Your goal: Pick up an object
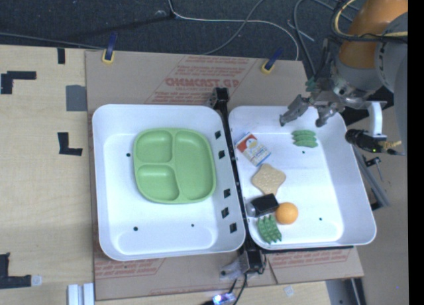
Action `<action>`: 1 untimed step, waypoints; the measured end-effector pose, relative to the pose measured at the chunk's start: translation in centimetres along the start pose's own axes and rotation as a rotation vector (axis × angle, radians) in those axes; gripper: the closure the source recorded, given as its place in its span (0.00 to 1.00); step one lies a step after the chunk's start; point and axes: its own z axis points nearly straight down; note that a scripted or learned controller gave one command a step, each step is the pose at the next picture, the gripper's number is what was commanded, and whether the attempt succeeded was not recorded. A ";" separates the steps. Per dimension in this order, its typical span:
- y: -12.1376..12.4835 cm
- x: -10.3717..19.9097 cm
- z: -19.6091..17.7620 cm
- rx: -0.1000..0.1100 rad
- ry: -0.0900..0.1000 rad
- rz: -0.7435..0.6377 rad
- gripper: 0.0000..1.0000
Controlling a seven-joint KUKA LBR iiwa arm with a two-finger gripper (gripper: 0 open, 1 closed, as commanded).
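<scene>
Right bin, far corner: hand [305,115], two fingers spread wide, nothing between them, poised at the bin's far rim. Arm reaches in from the right, orange band above the wrist.

Nearest item: small green pea-pod-shaped toy [305,139], lying flat on the white bin floor [331,184] just below the hand towards the camera, long axis running left to right. Judged the likeliest target.

Also in bin: red-and-white small carton [252,148], tan bread-slice toy [267,179], orange ball [287,213].
</scene>
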 end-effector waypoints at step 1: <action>0.3 0.0 -1.0 -0.015 -0.002 -0.003 0.00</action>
